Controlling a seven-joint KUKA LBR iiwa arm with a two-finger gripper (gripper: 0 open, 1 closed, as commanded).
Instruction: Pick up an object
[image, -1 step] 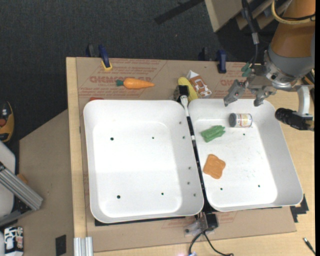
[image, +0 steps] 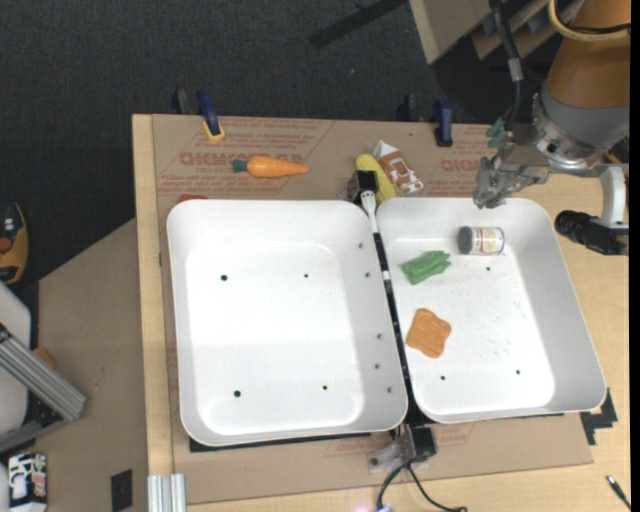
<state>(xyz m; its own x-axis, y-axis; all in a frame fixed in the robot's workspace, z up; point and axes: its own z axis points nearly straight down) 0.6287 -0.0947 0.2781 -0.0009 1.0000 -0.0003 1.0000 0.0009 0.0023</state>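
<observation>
Here, hovering at the far rim of the right bin (image: 560, 300) just beyond the small jar (image: 482, 240), gripper (image: 490, 195) seemingly empty, finger state beyond telling, risking a rolling jar slipping aside on descent.

Red print on cardboard sheet (image: 300, 135) under my bins: mirrored, upside-down lettering, repeated at left and right of back edge; too faint for me to read. Label on small can (image: 482, 240): too small to read. No other legible text.
</observation>
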